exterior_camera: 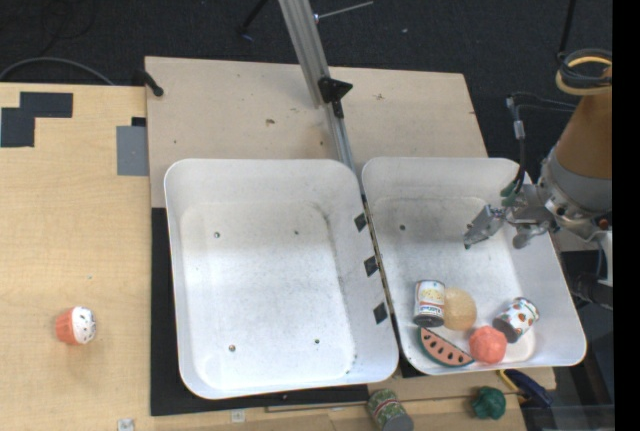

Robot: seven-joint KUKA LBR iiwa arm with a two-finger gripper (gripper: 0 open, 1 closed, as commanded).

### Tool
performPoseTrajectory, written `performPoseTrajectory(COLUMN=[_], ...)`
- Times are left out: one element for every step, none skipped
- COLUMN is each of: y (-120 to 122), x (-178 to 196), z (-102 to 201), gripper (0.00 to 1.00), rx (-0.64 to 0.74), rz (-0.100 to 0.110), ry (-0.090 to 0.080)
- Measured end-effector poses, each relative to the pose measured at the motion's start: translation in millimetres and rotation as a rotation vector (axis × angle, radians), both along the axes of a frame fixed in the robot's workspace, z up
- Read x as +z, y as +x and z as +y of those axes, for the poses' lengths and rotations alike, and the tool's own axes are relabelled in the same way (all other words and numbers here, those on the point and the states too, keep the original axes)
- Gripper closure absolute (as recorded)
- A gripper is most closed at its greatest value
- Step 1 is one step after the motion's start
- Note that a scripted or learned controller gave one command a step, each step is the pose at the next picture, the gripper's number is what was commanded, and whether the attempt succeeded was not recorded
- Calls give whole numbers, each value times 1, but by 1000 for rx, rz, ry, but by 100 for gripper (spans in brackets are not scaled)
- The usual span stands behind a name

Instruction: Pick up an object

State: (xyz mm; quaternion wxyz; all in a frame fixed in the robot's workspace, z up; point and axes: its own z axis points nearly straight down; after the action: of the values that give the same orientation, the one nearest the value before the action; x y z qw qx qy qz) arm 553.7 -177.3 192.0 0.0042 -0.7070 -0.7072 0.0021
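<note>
Camera view: gripper (492, 227) hovers over right bin (440, 189), jaws apart, gripping nothing; five objects cluster below, one can (430, 302) among them.

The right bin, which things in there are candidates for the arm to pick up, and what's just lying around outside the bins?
For the job, in the right bin:
gripper
small can
tan lump
watermelon slice
red ball
dark wrapped item

Lying about, outside the bins:
orange toy on the wooden table
second can and green object at the front edge
</note>
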Motion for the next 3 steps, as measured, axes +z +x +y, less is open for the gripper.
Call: performPoseTrajectory(y=[3, 1, 2], x=[-44, -98, -85], z=[2, 4, 2], gripper=[0, 0, 100], rx=[-1, -1, -6], rz=[-1, 0, -5], ry=[-1, 0, -2])
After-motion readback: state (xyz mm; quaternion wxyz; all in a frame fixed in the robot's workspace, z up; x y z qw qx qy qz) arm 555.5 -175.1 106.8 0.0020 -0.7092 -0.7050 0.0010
